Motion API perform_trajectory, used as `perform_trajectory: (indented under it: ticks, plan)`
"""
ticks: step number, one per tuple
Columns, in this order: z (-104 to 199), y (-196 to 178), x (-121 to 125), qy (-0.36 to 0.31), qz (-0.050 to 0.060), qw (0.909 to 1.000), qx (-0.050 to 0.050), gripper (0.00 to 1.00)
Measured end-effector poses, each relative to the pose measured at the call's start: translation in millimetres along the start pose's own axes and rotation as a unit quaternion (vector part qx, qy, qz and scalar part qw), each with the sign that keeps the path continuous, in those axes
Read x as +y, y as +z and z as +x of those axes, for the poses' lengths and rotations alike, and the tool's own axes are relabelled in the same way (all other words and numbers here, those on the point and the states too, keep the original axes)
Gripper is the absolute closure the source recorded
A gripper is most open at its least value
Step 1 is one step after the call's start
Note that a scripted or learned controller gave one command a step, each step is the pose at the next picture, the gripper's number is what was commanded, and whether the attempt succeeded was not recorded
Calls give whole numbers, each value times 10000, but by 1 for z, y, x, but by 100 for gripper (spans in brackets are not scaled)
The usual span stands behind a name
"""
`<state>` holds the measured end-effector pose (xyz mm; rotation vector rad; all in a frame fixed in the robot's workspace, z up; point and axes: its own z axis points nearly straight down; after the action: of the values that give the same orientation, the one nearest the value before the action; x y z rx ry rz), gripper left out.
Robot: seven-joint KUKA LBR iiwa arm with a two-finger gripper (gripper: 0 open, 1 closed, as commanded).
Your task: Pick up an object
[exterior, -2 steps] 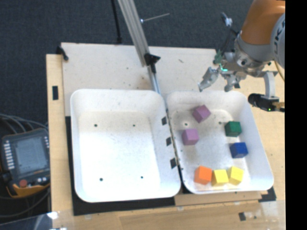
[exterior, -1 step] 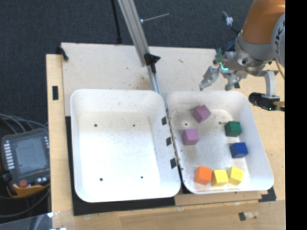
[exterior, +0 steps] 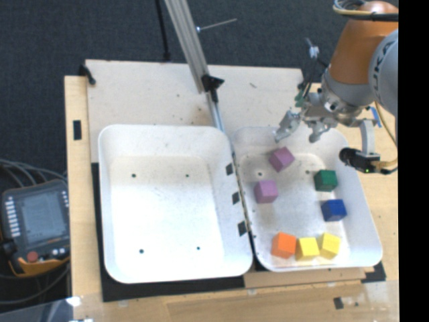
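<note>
My gripper (exterior: 299,131) hangs over the far end of the right bin (exterior: 365,210), its two fingers spread open with nothing between them. A purple cube (exterior: 281,158) lies just below and slightly left of the fingertips, apart from them. A second purple cube (exterior: 266,191) sits nearer the bin's left wall. A green cube (exterior: 326,180) and a blue cube (exterior: 333,209) lie toward the right side. Along the near edge stand an orange cube (exterior: 284,245) and two yellow cubes (exterior: 308,248) (exterior: 330,245) in a row.
The left bin (exterior: 167,200) sits beside the right one, sharing a middle divide. A slanted metal pole (exterior: 191,42) rises behind the bins. A teach pendant (exterior: 37,220) rests off the bench at the left.
</note>
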<state>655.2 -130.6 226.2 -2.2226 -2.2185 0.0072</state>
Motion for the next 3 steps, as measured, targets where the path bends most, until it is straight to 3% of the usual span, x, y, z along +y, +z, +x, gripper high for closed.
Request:
perform_trajectory:
  ticks: [2,3]
  plan:
    - [0,100,7,8,-57,10000,-25,0]
    - [-1,83,9,26,-99,9999,-21,100]
